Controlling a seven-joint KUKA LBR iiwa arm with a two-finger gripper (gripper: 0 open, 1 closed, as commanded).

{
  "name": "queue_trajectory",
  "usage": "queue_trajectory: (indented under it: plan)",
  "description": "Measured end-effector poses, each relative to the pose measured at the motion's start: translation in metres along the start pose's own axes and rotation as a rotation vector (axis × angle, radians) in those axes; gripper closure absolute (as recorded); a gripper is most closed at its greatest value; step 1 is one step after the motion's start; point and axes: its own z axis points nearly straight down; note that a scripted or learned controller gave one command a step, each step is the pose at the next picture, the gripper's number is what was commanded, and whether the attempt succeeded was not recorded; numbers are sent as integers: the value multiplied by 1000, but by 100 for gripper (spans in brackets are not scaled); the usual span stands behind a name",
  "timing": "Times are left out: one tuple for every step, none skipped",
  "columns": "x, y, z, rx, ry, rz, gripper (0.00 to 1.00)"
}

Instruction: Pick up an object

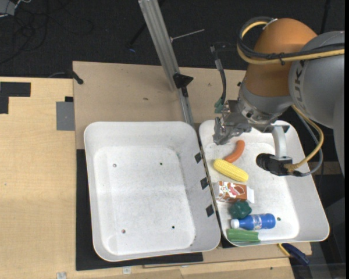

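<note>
Orange-banded arm lowers its claw (pixel 224 133) into the right bin's (pixel 302 214) far-left corner, just beside the sausage (pixel 235 151) and corn cob (pixel 230 169), apparently lining up a pick; its grip state cannot be told.

Robotics lab, industrial arm (pixel 291 68) over two white bins (pixel 99 150), wooden bench (pixel 29 156), aluminium rail (pixel 160 39)
</note>
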Motion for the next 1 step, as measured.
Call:
queue_trajectory:
  plan:
    - [59, -16, 9, 1, 0, 0, 100]
